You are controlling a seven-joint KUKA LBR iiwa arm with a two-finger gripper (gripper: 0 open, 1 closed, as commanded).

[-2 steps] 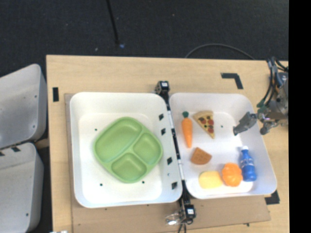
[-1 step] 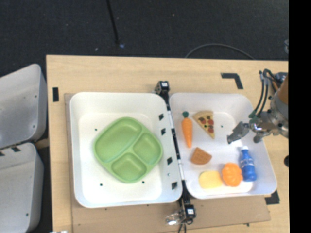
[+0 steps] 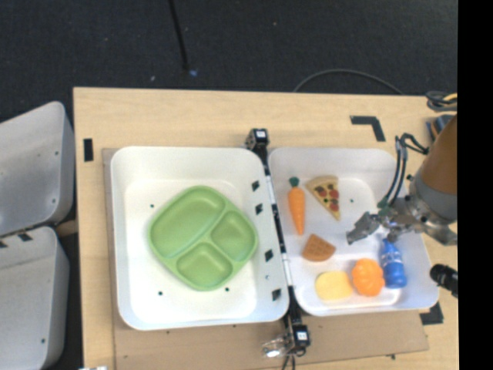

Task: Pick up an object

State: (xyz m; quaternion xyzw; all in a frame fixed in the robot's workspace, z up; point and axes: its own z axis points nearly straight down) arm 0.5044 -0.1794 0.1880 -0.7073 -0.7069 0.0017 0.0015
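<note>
The right bin [image 3: 362,164] holds several toy items: a carrot [image 3: 296,209], a pizza slice [image 3: 326,194], a brown bread piece [image 3: 317,248], a yellow piece [image 3: 333,285], an orange [image 3: 368,277] and a blue bottle [image 3: 392,266]. My gripper [image 3: 377,233] hangs over the right part of this bin, just above the top end of the blue bottle. Its fingers are spread open, one grey finger [image 3: 358,229] pointing left toward the bread piece. Nothing sits between them.
The left bin [image 3: 127,284] carries a green divided plate [image 3: 202,237]. A black-clipped divider [image 3: 272,230] separates the two bins. Cables run by the arm at the right bench edge [image 3: 400,156]. Bare wooden bench surrounds the bins.
</note>
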